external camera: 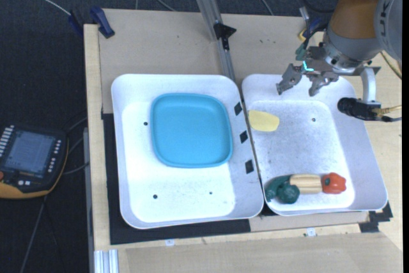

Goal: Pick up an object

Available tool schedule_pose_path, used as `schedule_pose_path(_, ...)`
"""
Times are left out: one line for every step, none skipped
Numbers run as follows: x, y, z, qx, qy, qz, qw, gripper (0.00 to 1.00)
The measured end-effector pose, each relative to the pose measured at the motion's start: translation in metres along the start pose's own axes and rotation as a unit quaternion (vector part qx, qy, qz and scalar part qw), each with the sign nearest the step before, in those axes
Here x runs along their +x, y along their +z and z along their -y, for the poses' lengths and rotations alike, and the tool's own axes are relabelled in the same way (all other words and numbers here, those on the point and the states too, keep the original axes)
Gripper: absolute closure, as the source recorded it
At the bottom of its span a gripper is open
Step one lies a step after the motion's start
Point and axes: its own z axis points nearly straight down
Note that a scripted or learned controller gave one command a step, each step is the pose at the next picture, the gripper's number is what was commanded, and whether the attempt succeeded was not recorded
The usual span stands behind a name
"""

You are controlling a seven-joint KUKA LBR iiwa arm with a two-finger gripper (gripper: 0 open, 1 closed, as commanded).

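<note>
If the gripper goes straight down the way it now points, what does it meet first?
Probably the bare floor of the right bin near its far rim. The gripper hangs open there, the yellow piece off to one side; depth is uncertain.

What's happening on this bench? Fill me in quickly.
A grey and orange robot arm reaches in from the right, its gripper hanging over the far edge of the right bin with the jaws spread open and nothing between them. That bin holds a yellow piece near its left wall and, along the near edge, a green item, a tan one and a red one in a row. The left bin holds a blue plate. Nothing has been picked up yet.
</note>
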Motion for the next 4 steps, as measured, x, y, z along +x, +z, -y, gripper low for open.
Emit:
schedule_pose_path(0.000,0.000,0.000,0.000,0.000,0.000,1.0000,0.00)
schedule_pose_path(-0.001,0.057,-0.008,0.003,0.000,0.000,1.0000,0.00)
schedule_pose_path(0.000,0.100,-0.010,0.002,0.000,0.000,1.0000,0.00)
schedule_pose_path(0.001,0.118,-0.010,0.001,0.000,0.000,1.0000,0.00)
